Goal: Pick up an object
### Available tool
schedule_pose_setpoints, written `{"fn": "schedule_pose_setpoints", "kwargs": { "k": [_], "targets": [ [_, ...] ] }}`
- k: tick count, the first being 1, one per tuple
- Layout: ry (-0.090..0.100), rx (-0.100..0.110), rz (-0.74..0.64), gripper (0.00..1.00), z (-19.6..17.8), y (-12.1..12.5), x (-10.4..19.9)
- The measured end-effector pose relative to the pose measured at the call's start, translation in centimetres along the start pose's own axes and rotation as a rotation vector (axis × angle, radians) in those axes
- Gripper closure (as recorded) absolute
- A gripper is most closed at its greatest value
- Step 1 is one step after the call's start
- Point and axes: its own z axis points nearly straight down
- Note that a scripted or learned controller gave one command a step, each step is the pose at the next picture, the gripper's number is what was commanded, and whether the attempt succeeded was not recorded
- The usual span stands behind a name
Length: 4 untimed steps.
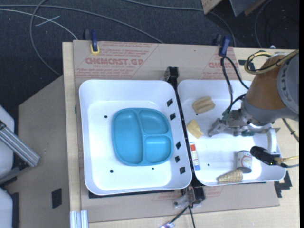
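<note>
Nearest in the right bin point(266, 177): a waffle cone point(230, 176) and small can point(244, 159). Farther — pale wedge point(194, 128), gripper point(221, 126) low just beside it, fingers spread, pinching nothing. Beyond, bread roll point(203, 104). Left bin point(95, 175) — blue divided plate point(142, 136).

Cardboard-topped bench point(118, 56), two white bins point(90, 127) side by side on it, seemingly clamped at the back edge

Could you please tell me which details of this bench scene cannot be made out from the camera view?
- The tool: too small and blurred to tell whether its fingers are open or shut.
- The can: label too small to read.
- The right bin: the arm covers its right part.
- The small card by the bin wall: print illegible.
</note>
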Motion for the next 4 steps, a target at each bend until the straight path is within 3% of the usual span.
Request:
{"fn": "schedule_pose_setpoints", "kwargs": {
  "k": [1,4],
  "targets": [
    [-0.001,-0.005,0.000,1.00,-1.4,0.1,0.0],
    [-0.004,-0.009,-0.001,1.00,-15.2,1.1,-1.0]
  ]
}}
